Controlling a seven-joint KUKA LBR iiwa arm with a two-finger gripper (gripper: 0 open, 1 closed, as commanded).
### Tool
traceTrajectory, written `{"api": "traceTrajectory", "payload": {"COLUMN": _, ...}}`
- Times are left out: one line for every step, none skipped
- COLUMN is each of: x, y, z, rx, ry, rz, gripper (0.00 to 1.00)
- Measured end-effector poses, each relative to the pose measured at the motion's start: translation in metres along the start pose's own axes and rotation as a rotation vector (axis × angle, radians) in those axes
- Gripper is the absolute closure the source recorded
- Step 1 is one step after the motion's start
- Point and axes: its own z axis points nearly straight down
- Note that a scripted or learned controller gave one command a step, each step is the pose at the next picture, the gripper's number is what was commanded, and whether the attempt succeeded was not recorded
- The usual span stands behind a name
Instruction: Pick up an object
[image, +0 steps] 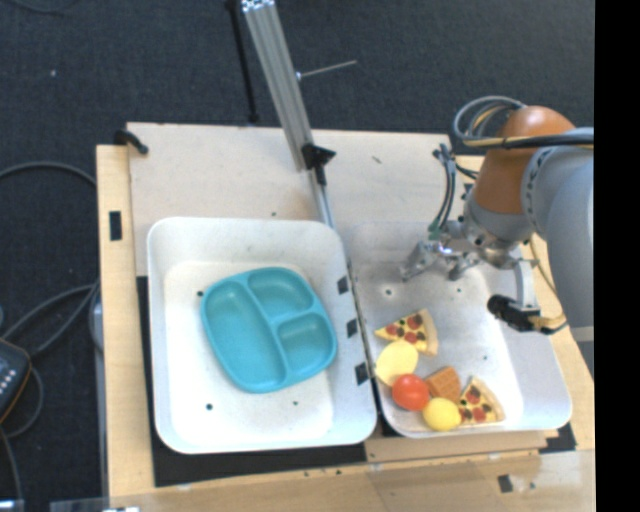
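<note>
Camera view, from above at a slant: a bench (230, 175) bearing two shallow white bins side by side. The left bin (180, 250) carries a turquoise divided plate (268, 328), lying flat near the bin's centre and turned a little askew. The right bin (530, 385) carries a cluster of toy food crowded into its near-left corner: a pizza slice (412, 329) at the far end of the cluster, a pale yellow round piece (397, 360) touching it, a red tomato (409, 391) just beside that, an orange wedge (444, 381), a yellow lemon (441, 413) against the near wall, and a second pizza slice (481, 402) towards the bin's middle. The far half of this bin is bare floor.

The arm enters from the right, its orange band above the wrist; the gripper (440, 258) hangs over the far part of the right bin, well apart from the food. Whether its fingers are apart or together cannot be told, and nothing can be seen between them.

Handling, as a judgement: the pieces look light, stiff and smooth. The round ones may roll or slip; the flat slices offer little height. The tomato, standing proud, seems the best candidate, taken across its middle, though close neighbours leave little finger room.
</note>
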Motion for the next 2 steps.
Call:
{"api": "traceTrajectory", "payload": {"x": -0.001, "y": 0.001, "z": -0.014, "rx": -0.006, "ry": -0.002, "rz": 0.000, "gripper": 1.00}}
{"api": "traceTrajectory", "payload": {"x": 0.006, "y": 0.007, "z": -0.068, "rx": -0.007, "ry": 0.001, "rz": -0.003, "gripper": 1.00}}
